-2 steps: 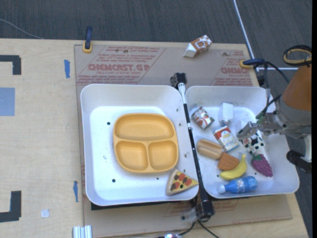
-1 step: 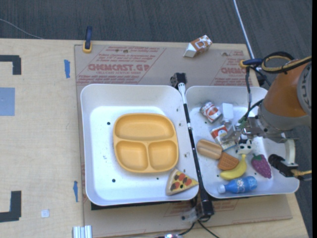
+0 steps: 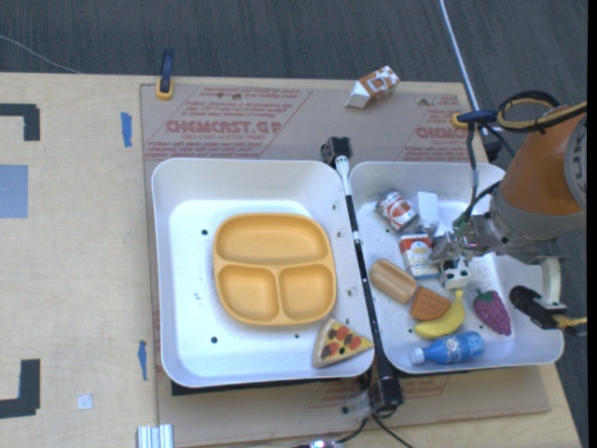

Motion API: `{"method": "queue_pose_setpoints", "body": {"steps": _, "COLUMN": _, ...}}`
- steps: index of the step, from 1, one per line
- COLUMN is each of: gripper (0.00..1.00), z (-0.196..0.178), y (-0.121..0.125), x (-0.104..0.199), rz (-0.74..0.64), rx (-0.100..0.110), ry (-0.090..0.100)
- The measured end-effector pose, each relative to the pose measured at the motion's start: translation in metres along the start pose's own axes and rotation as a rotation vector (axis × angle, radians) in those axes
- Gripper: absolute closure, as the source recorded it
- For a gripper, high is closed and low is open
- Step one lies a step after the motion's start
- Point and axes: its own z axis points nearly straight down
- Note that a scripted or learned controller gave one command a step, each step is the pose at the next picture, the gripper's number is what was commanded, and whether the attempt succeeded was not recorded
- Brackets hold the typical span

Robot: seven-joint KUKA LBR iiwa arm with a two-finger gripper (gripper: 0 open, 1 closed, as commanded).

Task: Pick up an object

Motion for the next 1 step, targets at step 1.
{"method": "queue_pose_setpoints", "body": {"steps": 1, "gripper": 1.0, "z": -0.0847, "y": -0.0449, "x": 0.0985, "rz": -0.003, "rx": 0.016, "ry": 0.009}}
